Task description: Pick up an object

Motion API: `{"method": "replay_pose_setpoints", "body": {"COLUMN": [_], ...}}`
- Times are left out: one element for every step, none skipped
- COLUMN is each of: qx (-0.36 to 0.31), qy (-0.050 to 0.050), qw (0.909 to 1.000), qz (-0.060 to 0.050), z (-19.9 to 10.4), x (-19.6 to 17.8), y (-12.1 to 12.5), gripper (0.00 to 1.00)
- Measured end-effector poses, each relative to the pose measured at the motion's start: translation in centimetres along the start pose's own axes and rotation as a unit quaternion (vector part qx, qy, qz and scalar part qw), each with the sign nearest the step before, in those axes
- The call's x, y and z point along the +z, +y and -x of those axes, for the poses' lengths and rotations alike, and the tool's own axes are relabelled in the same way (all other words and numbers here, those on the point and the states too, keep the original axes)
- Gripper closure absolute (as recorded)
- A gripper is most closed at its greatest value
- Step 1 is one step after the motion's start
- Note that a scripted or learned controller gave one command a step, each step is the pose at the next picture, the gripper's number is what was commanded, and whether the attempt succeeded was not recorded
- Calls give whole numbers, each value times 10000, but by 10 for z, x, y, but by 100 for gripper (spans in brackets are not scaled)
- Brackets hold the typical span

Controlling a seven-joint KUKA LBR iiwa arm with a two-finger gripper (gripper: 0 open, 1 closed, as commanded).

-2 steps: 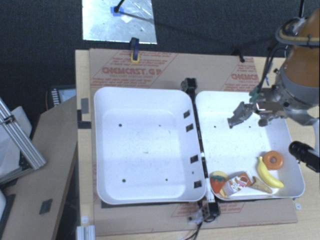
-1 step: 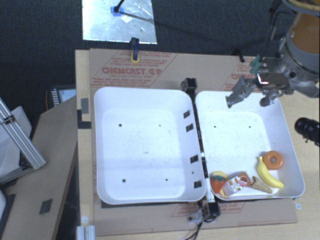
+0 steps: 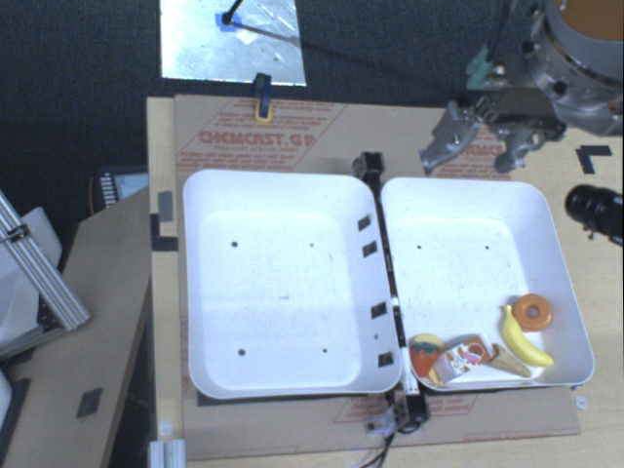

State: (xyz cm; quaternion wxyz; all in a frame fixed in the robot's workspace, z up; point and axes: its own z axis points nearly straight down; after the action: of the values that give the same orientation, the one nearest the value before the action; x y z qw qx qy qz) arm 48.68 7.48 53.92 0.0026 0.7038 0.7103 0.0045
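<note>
Gripper (image 3: 480,154) hangs above the far rim of the right bin (image 3: 458,198), fingers spread apart, nothing between them. All objects sit well below it in that bin's near corner: a banana (image 3: 525,341) curved and yellow, an orange ring-shaped doughnut (image 3: 532,311) touching the banana's top end, a red-and-white packet (image 3: 460,359), a small brown wedge (image 3: 509,363) beside it, and an orange-red round fruit (image 3: 425,354) at the divider. Left bin (image 3: 278,281), down-left of the gripper, shallow white plastic with dark specks. Both rest on a printed cardboard sheet (image 3: 258,135) over the bench. Far left of the gripper, a shiny metal plate (image 3: 232,25) lies on dark carpet.
</note>
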Motion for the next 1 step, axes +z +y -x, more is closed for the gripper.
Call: {"method": "replay_pose_setpoints", "body": {"qx": [-15], "qy": [-1], "qw": [10000], "qz": [-39], "z": [-80], "x": [5], "y": [0], "gripper": [0]}}
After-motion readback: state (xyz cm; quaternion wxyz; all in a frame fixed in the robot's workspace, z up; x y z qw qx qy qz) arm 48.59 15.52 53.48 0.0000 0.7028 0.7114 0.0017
